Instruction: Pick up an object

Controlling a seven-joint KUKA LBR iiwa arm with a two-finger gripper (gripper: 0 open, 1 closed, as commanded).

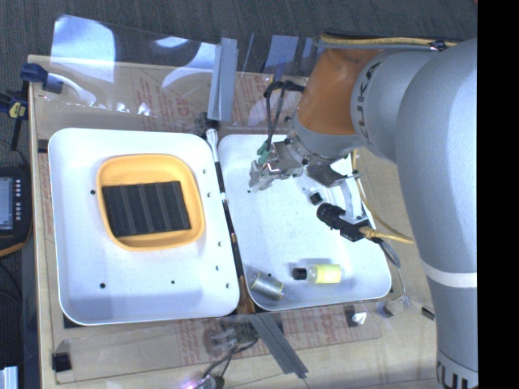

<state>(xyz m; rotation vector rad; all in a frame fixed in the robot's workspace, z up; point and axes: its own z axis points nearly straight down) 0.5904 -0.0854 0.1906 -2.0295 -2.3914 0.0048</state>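
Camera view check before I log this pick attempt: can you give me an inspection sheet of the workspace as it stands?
Surface: wooden bench bearing a left white bin and a right white bin, side by side.
Job's things: small yellow bottle with dark cap lying near the right bin's front edge; small metallic cylinder at that bin's front left corner.
Clutter: yellow-rimmed tray with dark ribbed insert in the left bin.
End effector: end effector over the right bin's rear part, away from both objects; nothing seen held.
Cables: black cable by the wrist; yellow hose along the arm.
Surroundings: clear plastic sheet behind the bins; dark handheld device at the left edge.
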